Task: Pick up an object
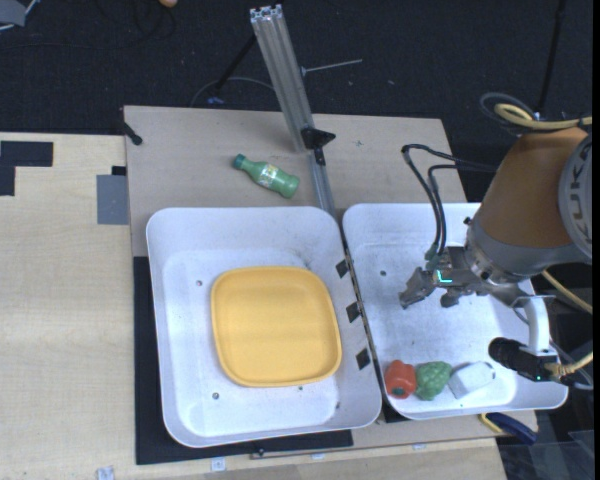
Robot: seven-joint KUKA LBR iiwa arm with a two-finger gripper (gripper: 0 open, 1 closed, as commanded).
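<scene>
lower right of the frame, at the bottom edge of the right bin (380, 230): your candidates lie in a tight row, a red toy pepper (400, 377) touching a green knobbly piece (433, 379), with a white block (472, 378) just beside that. all three look small, light and stiff, likely hollow plastic, so none should sag or crush under a firm pinch. the red and green ones look rounded and glossy, and you should expect them to squirt out of a pinch taken off centre. the white block seems flatter-sided and the surest to hold; take it across its short width. it also sits at the end of the row, with bare bin floor on its far side.

the hand (420, 293) hangs above the middle of the right bin, up-frame and slightly left of the row, well apart from all three. you can see nothing between its fingers; whether they stand open or closed you cannot tell at this size.

further out, the left bin (170, 268) carries a yellow plate (275, 324), and a green bottle (267, 175) lies on its side on the desk (400, 158), above the bins.
</scene>
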